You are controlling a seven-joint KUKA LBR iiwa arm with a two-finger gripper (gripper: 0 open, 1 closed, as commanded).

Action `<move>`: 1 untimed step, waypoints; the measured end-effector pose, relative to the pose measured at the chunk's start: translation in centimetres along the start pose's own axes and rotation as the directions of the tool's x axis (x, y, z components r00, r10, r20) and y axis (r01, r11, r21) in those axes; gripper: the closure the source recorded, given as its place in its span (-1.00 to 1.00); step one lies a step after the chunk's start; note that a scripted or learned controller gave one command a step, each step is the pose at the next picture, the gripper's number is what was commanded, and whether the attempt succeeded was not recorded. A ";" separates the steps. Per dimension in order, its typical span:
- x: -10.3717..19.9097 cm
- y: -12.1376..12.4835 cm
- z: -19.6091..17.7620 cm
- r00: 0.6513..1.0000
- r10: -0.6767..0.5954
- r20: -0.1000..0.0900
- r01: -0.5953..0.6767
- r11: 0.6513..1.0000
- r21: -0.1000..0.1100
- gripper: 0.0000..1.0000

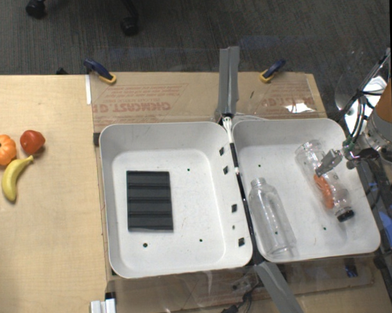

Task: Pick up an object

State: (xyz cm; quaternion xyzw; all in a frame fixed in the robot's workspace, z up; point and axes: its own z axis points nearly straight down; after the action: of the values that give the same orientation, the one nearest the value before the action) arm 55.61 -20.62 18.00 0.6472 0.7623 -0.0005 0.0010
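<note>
- Two white bins sit side by side on the bench: the left bin (114, 207) and the right bin (291, 133), meeting at a hinged seam in the middle.
- The arm (382, 114) comes in from the right edge, over the far right corner of the right bin.
- Its gripper (334, 159) hangs low over the right bin, right at the upper end of a clear bottle with orange inside (324, 180). One grey finger (329, 161) shows against the plastic; I cannot tell from here whether the gripper is spread or pinching anything.
- That bottle lies on its side along the right part of the bin, its dark cap pointing toward the near right corner.
- A second clear bottle (270, 215) lies in the same bin, nearer the seam, its neck toward the far side and its base close to the near wall. The two bottles are apart.
- In the left bin, a black ribbed block (149, 200) lies flat, left of centre.
- Off on the wooden table (45, 254) to the left: an orange (0, 150), a red apple (32, 141) just beside it, and a banana (14, 177) touching or nearly touching both.
- Two clamps (100, 70) hold the cardboard behind the bins.
</note>
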 end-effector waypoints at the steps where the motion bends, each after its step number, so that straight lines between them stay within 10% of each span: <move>1: -0.1 0.6 -7.6 0.997 0.073 0.000 -0.073 0.997 0.000 -1.00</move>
State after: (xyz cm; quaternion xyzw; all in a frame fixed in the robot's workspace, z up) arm 56.19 -20.59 25.55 0.6747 0.7381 -0.0005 0.0012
